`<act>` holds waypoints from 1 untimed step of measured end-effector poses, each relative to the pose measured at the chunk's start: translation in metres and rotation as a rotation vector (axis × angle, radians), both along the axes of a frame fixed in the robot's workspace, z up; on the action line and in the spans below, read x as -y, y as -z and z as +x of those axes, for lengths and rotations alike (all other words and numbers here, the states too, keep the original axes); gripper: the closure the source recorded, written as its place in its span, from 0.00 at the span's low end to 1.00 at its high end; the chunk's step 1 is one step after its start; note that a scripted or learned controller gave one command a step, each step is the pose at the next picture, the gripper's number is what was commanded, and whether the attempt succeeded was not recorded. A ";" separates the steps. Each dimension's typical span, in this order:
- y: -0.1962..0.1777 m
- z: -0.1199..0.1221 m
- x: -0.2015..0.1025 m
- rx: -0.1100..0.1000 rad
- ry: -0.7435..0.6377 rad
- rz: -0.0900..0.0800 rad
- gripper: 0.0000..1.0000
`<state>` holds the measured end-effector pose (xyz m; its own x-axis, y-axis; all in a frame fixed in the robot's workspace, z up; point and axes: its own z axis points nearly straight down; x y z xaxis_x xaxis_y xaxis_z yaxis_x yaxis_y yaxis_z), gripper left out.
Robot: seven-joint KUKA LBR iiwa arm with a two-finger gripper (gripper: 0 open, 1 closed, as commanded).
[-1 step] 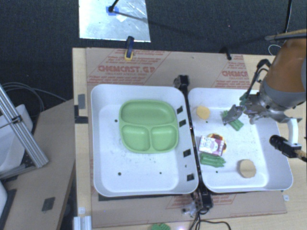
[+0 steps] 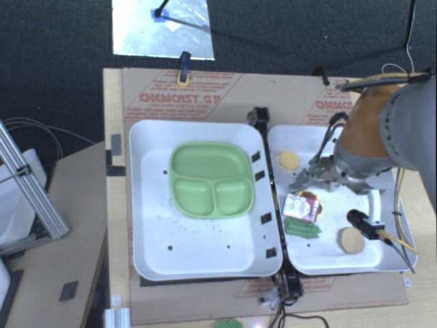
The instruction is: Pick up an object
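Well, from the camera above the bench, the grey arm (image 2: pixel 404 125) reaches in from the right over the right bin (image 2: pixel 326 255), and its gripper (image 2: pixel 304 181) hangs low near that bin's left half. I cannot tell whether it is released or clenched, and I see nothing held in it. Just under and beside it lies a small printed packet (image 2: pixel 302 206), which I take to be the likeliest thing to be picked. Whether the gripper touches it I cannot say. A green pod (image 2: pixel 302 229) lies right against the packet's lower edge, a pale yellow disc (image 2: pixel 289 160) sits up near the bin's top left, and a tan biscuit (image 2: pixel 351 240) rests towards the bottom right, well apart from the packet. The left bin (image 2: pixel 147 183) holds a green divided plate (image 2: pixel 210 180), far from the action. What worries me is the crowding. The packet looks flat and slick, so a close could skate off its top or pinch only an edge. The pod pressed against it could get nudged or dragged along, and the bin's dividing wall is near enough on the left to foul the approach.
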<state>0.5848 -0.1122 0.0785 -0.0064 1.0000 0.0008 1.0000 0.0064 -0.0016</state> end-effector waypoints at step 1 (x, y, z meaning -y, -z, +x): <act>-0.006 -0.024 0.000 -0.001 0.006 0.000 0.00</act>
